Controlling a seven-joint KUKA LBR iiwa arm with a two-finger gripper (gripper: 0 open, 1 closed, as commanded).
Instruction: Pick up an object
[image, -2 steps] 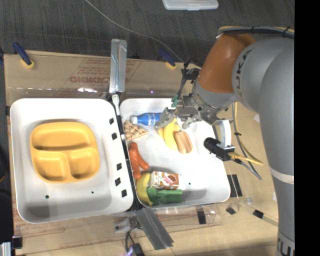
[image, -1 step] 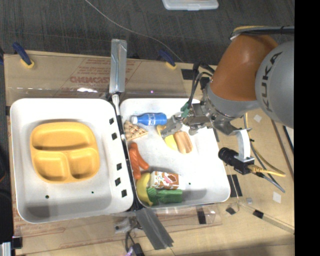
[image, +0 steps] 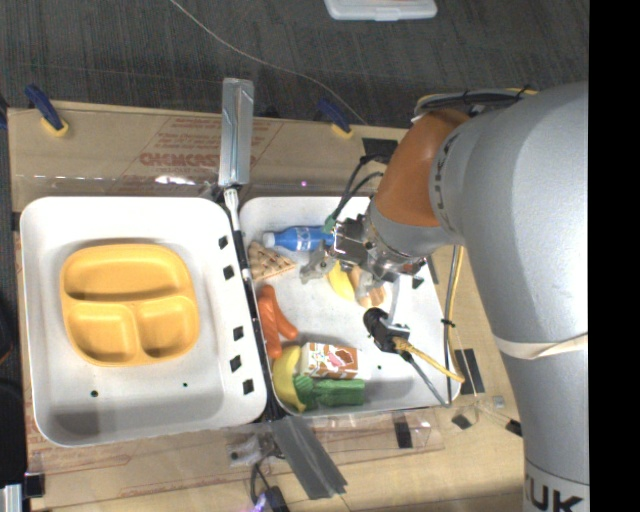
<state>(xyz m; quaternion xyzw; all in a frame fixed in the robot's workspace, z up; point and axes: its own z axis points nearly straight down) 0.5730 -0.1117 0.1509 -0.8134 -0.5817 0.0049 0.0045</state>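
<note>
1. Parked low over the upper middle of the right bin: the gripper. Can't tell from up here whether spread or closed.
2. Just below it, a yellow piece. Touching or not, hard to call.
3. Hugging the top wall: blue bottle. Beside the left wall: brown waffle thing and orange carrot.
4. Crammed into the lower-left corner: yellow fruit, snack carton, green box.
5. Bare floor mid-bin and toward the right wall.
6. Over in the left bin: yellow divided tray, with white margin all round.
</note>
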